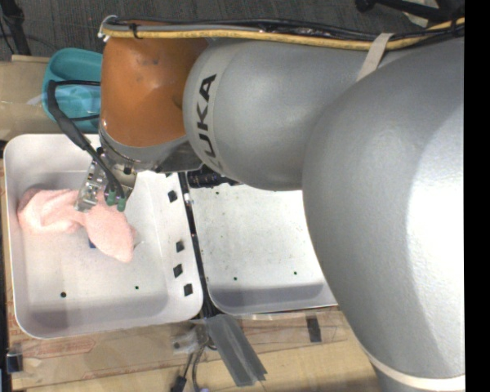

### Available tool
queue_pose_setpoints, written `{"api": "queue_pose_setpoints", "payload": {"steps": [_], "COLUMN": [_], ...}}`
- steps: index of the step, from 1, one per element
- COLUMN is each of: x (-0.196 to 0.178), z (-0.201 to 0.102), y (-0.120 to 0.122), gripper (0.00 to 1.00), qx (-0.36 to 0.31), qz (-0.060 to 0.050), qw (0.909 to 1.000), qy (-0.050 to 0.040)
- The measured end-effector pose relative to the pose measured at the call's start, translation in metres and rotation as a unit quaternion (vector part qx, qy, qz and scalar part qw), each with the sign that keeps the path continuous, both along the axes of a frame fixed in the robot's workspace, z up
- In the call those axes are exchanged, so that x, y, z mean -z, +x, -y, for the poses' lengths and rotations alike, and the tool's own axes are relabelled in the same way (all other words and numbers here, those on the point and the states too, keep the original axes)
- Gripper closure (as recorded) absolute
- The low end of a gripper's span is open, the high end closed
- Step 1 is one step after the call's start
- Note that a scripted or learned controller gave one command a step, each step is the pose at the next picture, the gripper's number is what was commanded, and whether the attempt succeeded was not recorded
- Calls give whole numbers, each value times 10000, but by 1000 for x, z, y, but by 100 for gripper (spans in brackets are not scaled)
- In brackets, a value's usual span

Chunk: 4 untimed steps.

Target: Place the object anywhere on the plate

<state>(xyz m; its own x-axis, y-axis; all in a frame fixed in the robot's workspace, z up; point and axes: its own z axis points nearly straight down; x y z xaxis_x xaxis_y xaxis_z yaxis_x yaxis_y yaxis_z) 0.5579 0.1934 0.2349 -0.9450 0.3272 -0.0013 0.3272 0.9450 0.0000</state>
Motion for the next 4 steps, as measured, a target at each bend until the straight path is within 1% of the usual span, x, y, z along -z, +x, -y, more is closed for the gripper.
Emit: {"api": "queue_pose_setpoints", "payload": {"steps": [1, 2, 3, 4], "x": [39, -3, 47, 60], "z": [-2, 28, -6, 42], "y": [-13, -11, -57, -5], "gripper": [100, 100, 100, 100], "qx": [233, -860, 564, 715], "qz": [-10, 15, -19, -13], "qw": [9997, 9963, 9984, 9974], "qy": [-3, 1, -6, -3]}}
